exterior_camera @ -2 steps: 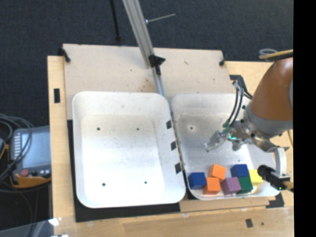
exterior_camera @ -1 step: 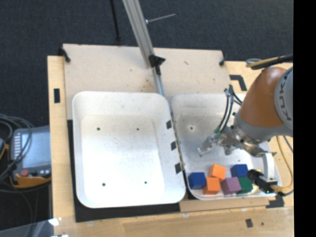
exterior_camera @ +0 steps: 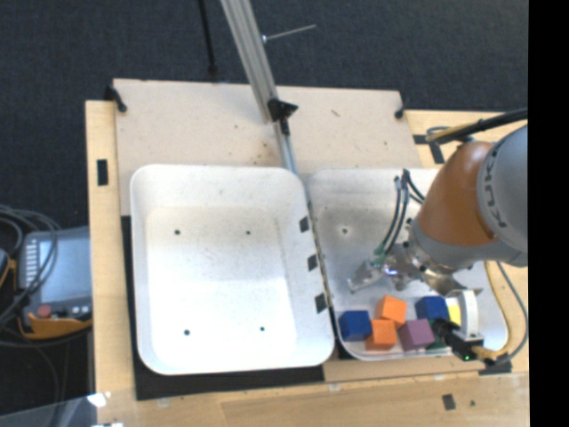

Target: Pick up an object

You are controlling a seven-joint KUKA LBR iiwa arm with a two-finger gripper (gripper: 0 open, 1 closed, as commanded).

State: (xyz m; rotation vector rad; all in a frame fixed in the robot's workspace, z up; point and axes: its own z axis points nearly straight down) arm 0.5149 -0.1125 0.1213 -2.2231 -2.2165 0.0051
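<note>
Several small blocks (exterior_camera: 391,322) look light and rigid, easiest pinched across flat sides, though I can't tell if the hand (exterior_camera: 384,274) is spread.

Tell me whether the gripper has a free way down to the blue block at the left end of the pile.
Probably yes: the blue block lies uncovered, open bin floor to its left, the gripper just above it; orange blocks crowd its right side.

Dark grey carpet floor (exterior_camera: 107,25); pale wooden bench (exterior_camera: 196,123); aluminium rail (exterior_camera: 249,47) slanting over; cables (exterior_camera: 13,225) at left.
</note>
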